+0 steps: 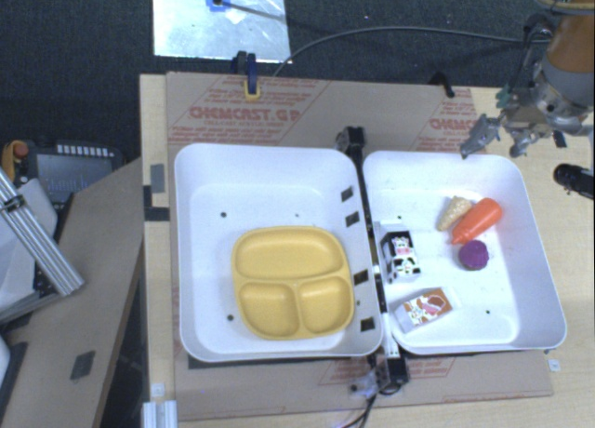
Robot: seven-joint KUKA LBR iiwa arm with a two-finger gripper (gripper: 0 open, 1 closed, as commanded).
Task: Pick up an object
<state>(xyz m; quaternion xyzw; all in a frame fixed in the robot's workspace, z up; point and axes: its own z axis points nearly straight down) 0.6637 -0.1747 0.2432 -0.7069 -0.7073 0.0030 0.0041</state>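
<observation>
Leftmost on the bench sits the left bin, and inside it a yellow divided plate lies flat toward the near side, its three compartments bare. It looks like a place for sorted goods, not a thing to be lifted, being broad and low with little for two fingers to close on.

Next, just across the seam between the bins, the right bin holds the likely targets. A small black-and-white carton lies close against the dividing wall, and a flat snack packet rests nearer the front edge, just below it. Further right, a pale bread-like piece touches an orange carrot, and a purple ball sits just beneath the carrot's lower end. These three crowd together, so a grasp on one would probably nudge its neighbours; the carton and packet stand more apart.

Farthest right, the gripper hovers above the far rim of the right bin, away from every item. Its two fingers are splayed wide with nothing between them, presumably readied for a descent. No pick has begun as things lie.
</observation>
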